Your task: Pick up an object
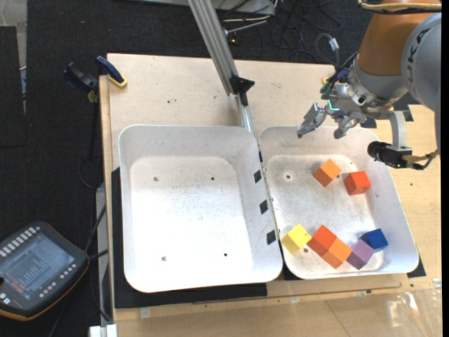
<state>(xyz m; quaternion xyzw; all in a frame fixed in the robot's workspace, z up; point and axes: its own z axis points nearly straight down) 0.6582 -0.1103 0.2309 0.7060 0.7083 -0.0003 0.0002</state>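
Blocks lie only in the right bin (393, 209), seven small coloured cubes in two groups. Left to right across the bench: a teach pendant (31, 269) rests off the bench's lower left corner; a clamp (105, 72) grips the bench's far left edge; the left bin (140, 146) holds nothing to pick.

In the right bin, the near group sits along the front wall: yellow block (297, 237), red block (323, 238) and orange block (337, 251) touching one another, then purple block (360, 253) and blue block (375, 239) close by. The far group is a tilted orange cube (327, 172) with a red cube (357, 182) just beside it, apart from the rest.

Gripper (330, 123) hangs above the bin's far edge, fingers spread and holding nothing.

Judgement: the blocks look light, rigid and smooth-sided, likely wood or plastic; they should not deform, but may slide or rotate if struck off-centre. Best hold is across two opposite flat faces. The tilted orange cube is nearest and has free sides. The clustered blocks offer poor finger clearance.
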